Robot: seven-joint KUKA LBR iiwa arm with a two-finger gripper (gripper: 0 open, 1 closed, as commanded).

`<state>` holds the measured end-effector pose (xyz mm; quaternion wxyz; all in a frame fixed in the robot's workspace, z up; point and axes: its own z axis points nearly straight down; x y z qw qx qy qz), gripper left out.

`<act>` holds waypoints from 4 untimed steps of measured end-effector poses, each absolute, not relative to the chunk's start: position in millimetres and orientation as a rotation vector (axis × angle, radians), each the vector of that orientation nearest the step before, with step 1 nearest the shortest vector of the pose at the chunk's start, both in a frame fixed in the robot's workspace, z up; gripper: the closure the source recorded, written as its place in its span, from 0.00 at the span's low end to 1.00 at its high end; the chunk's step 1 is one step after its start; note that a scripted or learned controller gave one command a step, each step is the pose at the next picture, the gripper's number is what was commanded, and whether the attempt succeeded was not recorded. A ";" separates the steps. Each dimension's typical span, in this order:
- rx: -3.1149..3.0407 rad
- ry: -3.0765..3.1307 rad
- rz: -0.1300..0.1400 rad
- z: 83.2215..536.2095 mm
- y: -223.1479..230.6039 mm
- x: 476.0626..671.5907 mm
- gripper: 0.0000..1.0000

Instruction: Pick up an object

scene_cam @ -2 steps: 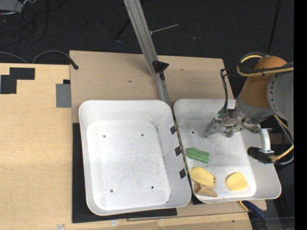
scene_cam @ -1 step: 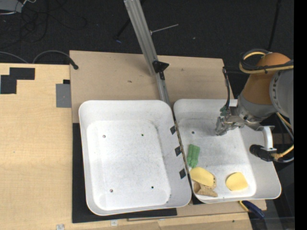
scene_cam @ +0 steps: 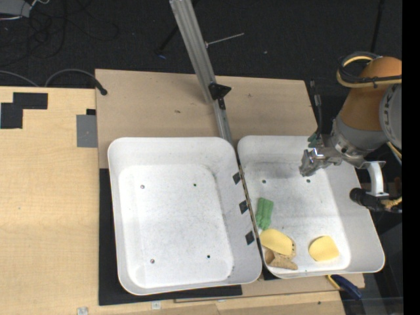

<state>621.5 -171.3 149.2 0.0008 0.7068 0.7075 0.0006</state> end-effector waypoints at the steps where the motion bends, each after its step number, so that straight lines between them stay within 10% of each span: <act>1: 2.220 2.219 0.002 196.4 -170.9 613.9 1.00; 4: 2.220 2.230 -0.003 232.4 -59.3 606.4 1.00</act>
